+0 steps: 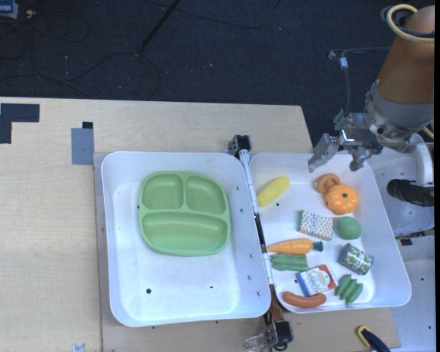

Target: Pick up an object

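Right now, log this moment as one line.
phase: approach | gripper: open, above right bin's far edge | nearest: pumpkin | held: nothing

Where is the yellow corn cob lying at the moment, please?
The corn cob lies in the right bin, at its upper left, beside the divider between the bins and above the carrot.

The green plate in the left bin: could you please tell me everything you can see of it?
The green plate is a pale green, plastic-looking tray with rounded corners and three compartments: two small ones on the far side, one long one on the near side. It lies flat, right side up, in the upper middle of the left bin, with nothing in it, touching only the bin floor.
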Robot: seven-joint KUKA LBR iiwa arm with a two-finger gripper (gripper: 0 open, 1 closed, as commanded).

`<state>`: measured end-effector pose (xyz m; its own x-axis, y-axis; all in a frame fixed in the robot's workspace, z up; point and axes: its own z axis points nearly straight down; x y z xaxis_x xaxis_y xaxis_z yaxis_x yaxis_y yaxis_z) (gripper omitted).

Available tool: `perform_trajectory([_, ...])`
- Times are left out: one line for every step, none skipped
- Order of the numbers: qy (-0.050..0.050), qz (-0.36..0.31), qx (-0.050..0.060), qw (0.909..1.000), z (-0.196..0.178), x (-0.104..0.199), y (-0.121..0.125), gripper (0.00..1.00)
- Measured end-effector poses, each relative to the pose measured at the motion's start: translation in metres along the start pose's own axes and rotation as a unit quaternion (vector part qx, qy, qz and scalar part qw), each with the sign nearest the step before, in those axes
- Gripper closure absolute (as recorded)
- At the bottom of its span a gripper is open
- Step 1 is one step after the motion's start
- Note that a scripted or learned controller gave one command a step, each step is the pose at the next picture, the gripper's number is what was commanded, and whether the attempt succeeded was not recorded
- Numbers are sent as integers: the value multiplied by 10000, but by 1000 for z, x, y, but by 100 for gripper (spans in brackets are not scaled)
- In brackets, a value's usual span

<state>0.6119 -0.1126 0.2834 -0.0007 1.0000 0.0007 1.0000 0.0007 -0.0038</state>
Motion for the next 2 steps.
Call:
perform_trajectory([0,-3,-16,10000,171,-65,8,0])
perform_trajectory([-9,5,-113,9999,187,-80,-38,0])
